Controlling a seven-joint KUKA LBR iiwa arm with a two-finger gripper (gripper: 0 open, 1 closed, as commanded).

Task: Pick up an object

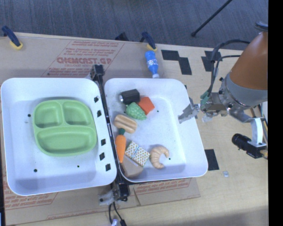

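Where cardboard (pixel 85 55) lines bench (pixel 236 182)

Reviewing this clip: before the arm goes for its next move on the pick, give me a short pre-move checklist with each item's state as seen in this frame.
1. Gripper free of any load: ok, nothing shows between its fingers.
2. Gripper over the right bin: not ok, it sits at the bin's right rim, away from the pile.
3. Objects available: ok, a croissant, carrot, hot dog bun, green toy, orange block and black block lie in the right bin.
4. An isolated target: ok, the croissant lies apart from most of the cluster.
5. Finger opening: cannot tell.
6. Left bin uninvolved: ok, it holds a green divided plate.
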